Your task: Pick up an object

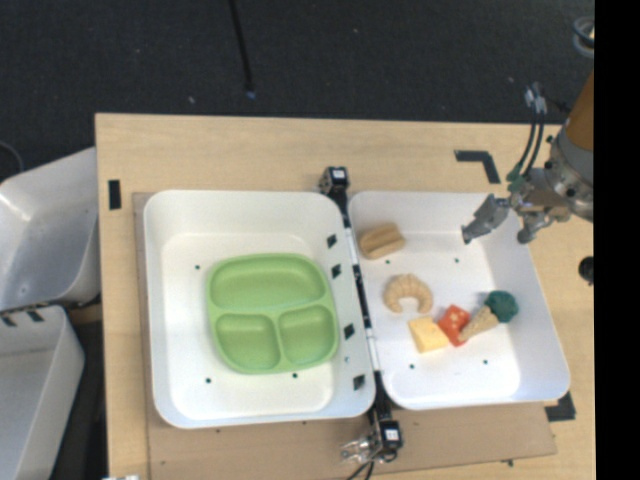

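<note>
So the gripper sits at about 1 o'clock over the right bin, fingers spread apart with nothing between them. Closest grab looks like the bread roll, off toward 9 o'clock from the gripper, long axis running roughly 8-to-2. The croissant is down around 8 o'clock, and the cheese wedge, red piece and green-topped thing cluster around 6 to 7 o'clock. The green plate sits in the left bin.
</note>
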Robot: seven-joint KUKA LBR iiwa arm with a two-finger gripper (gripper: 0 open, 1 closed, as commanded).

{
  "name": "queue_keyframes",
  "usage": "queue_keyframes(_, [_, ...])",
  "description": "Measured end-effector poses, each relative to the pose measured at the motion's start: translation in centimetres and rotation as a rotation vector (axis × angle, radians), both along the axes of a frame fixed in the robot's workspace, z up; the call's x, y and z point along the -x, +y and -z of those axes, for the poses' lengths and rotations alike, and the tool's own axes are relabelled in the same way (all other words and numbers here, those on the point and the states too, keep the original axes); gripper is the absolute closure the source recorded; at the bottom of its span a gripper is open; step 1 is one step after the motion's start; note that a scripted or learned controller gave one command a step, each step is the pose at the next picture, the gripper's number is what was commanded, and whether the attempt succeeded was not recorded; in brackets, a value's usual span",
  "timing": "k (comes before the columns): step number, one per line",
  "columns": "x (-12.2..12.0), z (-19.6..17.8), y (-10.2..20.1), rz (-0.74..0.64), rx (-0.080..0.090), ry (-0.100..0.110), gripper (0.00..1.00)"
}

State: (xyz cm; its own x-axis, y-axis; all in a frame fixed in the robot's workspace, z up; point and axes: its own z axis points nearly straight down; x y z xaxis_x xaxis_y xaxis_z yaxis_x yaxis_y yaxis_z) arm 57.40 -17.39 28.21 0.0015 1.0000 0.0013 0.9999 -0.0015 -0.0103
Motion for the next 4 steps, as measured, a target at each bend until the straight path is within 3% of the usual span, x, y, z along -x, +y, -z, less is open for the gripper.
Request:
queue_keyframes(1, [-0.2,-0.6,0.0,-0.003,0.002,-0.011,0.00])
queue_keyframes(4, [-1.7,16.9,0.3,-0.001,0.003,-0.010,0.00])
